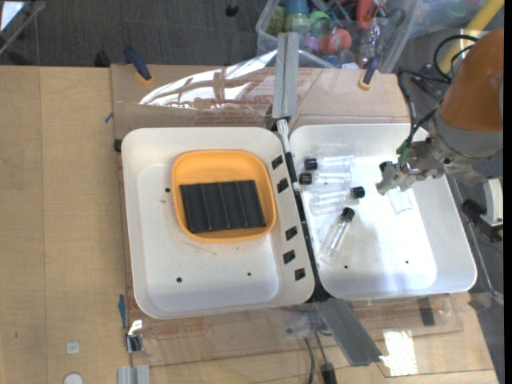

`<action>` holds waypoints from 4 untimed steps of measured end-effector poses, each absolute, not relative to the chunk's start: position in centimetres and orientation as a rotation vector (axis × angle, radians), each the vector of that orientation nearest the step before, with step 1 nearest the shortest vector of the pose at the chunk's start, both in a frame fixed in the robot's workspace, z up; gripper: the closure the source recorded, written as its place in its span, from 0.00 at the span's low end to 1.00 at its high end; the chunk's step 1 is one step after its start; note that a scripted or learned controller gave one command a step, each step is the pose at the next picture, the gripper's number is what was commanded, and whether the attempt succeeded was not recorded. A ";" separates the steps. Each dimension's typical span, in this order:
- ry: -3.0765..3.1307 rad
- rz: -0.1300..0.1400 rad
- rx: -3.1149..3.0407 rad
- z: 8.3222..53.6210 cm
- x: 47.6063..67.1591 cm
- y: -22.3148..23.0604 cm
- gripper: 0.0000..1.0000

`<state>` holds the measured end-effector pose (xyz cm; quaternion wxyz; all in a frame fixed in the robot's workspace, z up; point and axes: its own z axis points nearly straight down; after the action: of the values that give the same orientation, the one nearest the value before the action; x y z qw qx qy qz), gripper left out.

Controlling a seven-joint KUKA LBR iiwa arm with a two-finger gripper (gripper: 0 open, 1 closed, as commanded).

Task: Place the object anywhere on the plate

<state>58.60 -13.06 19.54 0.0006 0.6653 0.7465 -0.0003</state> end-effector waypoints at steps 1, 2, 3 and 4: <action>2.584 0.001 1.782 23.0 60.3 -10.4 1.00; 2.728 0.001 1.552 21.3 64.0 -9.3 1.00; 2.846 0.002 1.320 22.2 66.8 -7.9 1.00; 2.959 0.002 1.037 24.8 66.5 -7.3 1.00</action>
<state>66.52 -7.28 24.85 0.0030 0.3307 0.9437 0.0008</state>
